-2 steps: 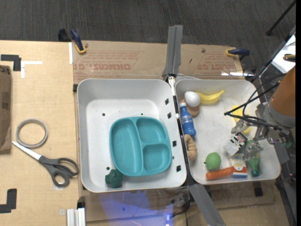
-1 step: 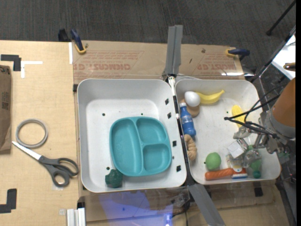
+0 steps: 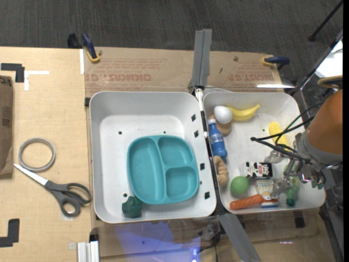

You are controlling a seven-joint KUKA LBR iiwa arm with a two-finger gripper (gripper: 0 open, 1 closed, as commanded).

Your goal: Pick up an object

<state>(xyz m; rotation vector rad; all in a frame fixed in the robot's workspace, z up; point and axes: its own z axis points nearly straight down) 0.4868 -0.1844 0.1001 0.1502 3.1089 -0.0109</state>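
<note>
My claw (image 3: 288, 187) hangs low in the right bin's (image 3: 248, 99) near-right corner, beside the carrot (image 3: 246, 202) and green ball (image 3: 239, 185); whether it grips anything, I cannot tell. I judge this the reaching step: next I must settle over one object and close.

The arm (image 3: 331, 130) is cut off at the right edge, hiding the right bin's (image 3: 256, 97) corner.

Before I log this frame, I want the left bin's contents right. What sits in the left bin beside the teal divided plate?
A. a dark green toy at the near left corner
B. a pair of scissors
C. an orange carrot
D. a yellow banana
A: a dark green toy lies at the near left corner of the left bin, just off the teal divided plate.
</note>
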